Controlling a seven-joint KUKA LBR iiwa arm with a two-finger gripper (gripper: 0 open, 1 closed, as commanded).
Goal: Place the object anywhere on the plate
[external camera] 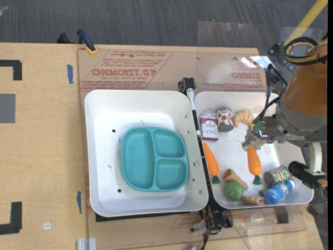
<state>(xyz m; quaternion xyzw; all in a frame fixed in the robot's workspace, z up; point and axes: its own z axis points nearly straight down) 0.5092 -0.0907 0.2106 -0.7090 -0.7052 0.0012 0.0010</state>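
A teal divided plate (154, 159) lies in the left white bin (99, 113). In the right white bin (229, 160), my gripper (253, 141) hangs over the middle. It is right at the upper end of an orange toy carrot (254, 163), whose green top points toward the front. The view does not show whether the carrot is gripped or just lying beneath. A second carrot (210, 162) lies along the bin's left wall.
Around the gripper lie a red box (209, 127), a small can (224, 120), a croissant (243, 119), a green fruit (234, 191), a blue bottle (276, 192) and a green can (278, 174). The grey arm with its orange band (307, 95) enters from the right.
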